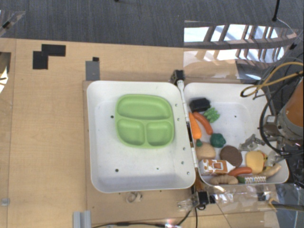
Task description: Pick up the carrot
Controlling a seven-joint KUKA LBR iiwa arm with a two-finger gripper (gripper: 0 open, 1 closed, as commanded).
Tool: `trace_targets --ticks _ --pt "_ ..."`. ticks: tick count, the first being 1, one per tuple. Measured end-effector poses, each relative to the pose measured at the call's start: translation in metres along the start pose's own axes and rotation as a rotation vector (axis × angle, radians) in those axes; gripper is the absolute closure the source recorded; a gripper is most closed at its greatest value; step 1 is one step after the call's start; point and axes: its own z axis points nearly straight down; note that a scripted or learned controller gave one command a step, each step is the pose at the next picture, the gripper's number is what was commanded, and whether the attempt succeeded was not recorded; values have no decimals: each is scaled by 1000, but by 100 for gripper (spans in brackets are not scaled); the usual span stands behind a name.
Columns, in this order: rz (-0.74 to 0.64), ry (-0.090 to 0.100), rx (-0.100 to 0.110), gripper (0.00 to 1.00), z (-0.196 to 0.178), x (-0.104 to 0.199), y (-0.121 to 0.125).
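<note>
Slim orange carrot (195, 127) is wedged along right white bin's (237, 91) left wall, so side access is limited; grey two-finger gripper (257, 143) state cannot be told

The bench (47, 141) is pale, matt wood. Both bins (102, 175) are smooth white plastic with a slight sheen. The green divided tray (144, 120) is matt plastic. The carrot (195, 128) is smooth, glossy orange plastic. The floor (142, 13) is rough grey carpet.

- One fixed cam is sitting way up over the bench (42, 127), looking down at a slant.
- It's taking in both white bins (102, 141), with floor showing beyond the bench's far edge.
</note>
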Motion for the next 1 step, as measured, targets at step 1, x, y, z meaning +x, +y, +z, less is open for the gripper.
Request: trace_targets --ticks 1 --pt "-305 -6 5 0 53 -11 -12"
